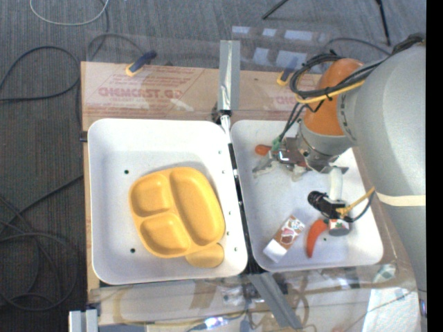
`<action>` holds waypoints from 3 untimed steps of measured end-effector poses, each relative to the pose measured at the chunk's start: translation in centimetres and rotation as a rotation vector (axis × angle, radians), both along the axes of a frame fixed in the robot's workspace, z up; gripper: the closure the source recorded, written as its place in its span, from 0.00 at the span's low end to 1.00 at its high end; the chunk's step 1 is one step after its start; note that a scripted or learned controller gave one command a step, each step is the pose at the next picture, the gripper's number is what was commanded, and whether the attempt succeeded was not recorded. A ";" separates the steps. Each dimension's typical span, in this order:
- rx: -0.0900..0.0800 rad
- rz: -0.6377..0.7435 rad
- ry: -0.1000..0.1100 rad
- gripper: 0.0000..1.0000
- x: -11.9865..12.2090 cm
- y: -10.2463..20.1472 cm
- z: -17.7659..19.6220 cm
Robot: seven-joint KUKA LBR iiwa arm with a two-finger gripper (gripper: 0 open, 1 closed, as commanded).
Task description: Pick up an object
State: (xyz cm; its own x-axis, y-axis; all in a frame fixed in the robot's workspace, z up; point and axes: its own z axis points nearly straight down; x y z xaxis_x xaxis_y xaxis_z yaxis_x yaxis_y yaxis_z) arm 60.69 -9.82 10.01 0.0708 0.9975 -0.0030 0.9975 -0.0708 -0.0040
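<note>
Gripper (pixel 280 159) is low over the far part of the right bin (pixel 271 200) — spread or pressed together, can't tell from this angle. A small orange piece (pixel 261 149) lies just beside it on the bin floor. Toward the near edge, a wrapped packet (pixel 286 235) and a red-orange pepper (pixel 313 238) sit side by side. Left bin (pixel 111 159) — a yellow divided tray (pixel 176 209).

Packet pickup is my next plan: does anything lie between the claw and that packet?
Nothing visible does. Bare floor of the right bin separates the claw from the packet near its front; the red pepper lies beside the packet, off that line.
</note>
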 end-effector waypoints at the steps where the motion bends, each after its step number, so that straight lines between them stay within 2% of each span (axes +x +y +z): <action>1: -0.002 -0.064 -0.010 0.00 6.4 -2.6 -1.2; 2: -0.003 -0.033 -0.010 0.00 1.5 -3.2 -1.1; 3: -0.007 -0.030 -0.013 1.00 1.7 -3.2 -0.1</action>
